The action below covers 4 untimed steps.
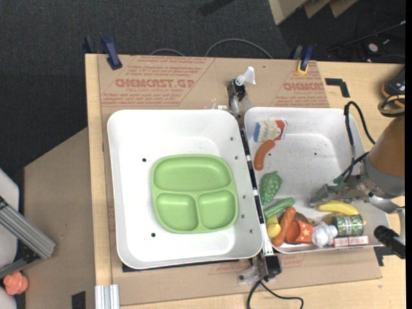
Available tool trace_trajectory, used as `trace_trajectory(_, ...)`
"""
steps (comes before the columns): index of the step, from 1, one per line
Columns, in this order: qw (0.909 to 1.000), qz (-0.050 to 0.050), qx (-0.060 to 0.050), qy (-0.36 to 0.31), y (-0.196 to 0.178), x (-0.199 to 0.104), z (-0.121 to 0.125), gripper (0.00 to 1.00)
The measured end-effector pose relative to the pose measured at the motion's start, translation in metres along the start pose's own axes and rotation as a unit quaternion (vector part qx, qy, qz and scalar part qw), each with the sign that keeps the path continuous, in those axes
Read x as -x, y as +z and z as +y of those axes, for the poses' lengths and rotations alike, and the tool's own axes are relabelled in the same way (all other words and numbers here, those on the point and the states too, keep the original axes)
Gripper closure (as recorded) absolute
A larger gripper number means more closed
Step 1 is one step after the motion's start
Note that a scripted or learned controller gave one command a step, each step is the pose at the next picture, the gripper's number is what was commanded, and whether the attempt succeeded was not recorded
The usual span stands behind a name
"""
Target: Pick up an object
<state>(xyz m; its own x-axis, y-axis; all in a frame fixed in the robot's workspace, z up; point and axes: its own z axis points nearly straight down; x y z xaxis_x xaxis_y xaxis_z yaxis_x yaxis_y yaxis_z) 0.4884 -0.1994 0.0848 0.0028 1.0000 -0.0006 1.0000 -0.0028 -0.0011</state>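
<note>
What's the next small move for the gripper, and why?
Probably a short drop onto the yellow banana. The gripper hovers at the banana's left end in the right bin with nothing between its fingers, and the can lies close below.

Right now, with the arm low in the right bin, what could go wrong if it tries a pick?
1. The gripper hangs just above the banana, which touches the green can; closing there may nudge both rather than lift one.
2. The toys are packed in the right bin's near corner, so the jaws could catch two things or slip.
3. The black cable runs beside the arm and might snag.
</note>
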Motion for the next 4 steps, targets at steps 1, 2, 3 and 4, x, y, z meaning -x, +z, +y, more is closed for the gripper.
trace_trajectory(1, 1.0, 0.003, 0.003, -0.007, -0.041, -0.114, 0.013, 0.0)
trace_trajectory(2, 1.0, -0.001, 0.006, 0.0, -0.006, -0.102, 0.034, 0.0)
trace_trajectory(3, 1.0, -0.001, 0.004, -0.003, -0.001, -0.076, 0.113, 0.0)
trace_trajectory(4, 1.0, 0.001, -0.007, -0.002, 0.002, -0.092, 0.176, 0.0)
